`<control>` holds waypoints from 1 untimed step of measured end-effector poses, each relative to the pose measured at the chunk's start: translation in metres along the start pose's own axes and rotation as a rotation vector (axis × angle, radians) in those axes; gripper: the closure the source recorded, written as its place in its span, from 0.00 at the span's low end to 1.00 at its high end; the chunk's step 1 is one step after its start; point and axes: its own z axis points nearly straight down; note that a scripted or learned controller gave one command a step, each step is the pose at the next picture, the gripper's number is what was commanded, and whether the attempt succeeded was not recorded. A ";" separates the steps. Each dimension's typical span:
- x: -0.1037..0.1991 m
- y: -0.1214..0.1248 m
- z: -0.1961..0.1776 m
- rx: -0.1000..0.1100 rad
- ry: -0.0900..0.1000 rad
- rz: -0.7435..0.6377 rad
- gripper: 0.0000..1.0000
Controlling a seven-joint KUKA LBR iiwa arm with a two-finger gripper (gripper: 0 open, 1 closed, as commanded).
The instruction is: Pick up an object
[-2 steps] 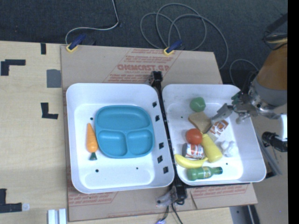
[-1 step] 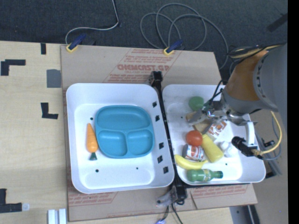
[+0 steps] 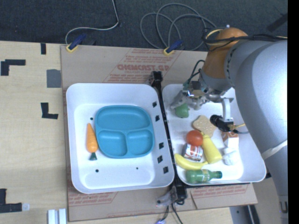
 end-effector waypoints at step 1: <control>-0.001 0.000 -0.011 -0.001 -0.004 -0.001 1.00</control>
